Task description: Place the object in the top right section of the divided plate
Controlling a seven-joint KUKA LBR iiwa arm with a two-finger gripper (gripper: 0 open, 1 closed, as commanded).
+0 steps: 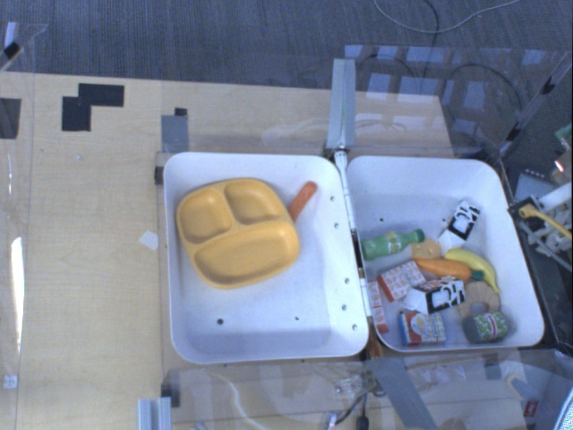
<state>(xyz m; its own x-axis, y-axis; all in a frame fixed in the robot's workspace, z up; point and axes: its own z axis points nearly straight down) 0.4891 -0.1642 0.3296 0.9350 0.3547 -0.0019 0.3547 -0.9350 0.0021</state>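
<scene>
hot dog [303, 199] beside yellow divided plate [236, 232] in left bin [269, 330].

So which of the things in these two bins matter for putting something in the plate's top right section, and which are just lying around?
Part of the job:
- yellow divided plate in the left bin
- orange sausage-like piece, touching the plate's upper right edge, probably the object to place

Just lying about, all in the right bin:
- green bottle
- banana
- carrot
- green can
- small cartons
</scene>
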